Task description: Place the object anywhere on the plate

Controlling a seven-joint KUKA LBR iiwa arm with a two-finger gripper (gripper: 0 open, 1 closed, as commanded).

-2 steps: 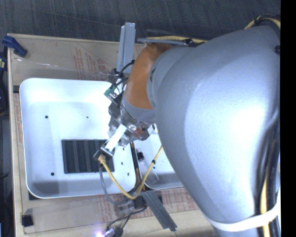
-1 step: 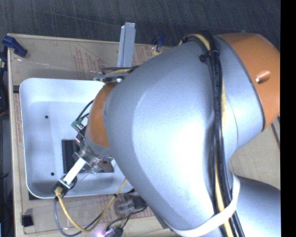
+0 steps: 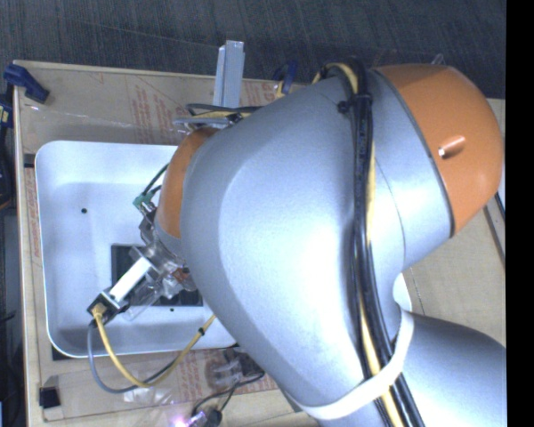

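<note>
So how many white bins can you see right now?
1: the bin at the left of the bench, its right part covered by the arm. A second may be hidden under the arm.

The grey arm [image 3: 285, 238] is reaching in from the right, its broad upper link looming close beneath the camera and sloping down toward the left. The orange band [image 3: 171, 189] is sitting just above the wrist, and the end effector [image 3: 163, 269] is pointing downward at lower left.
</note>
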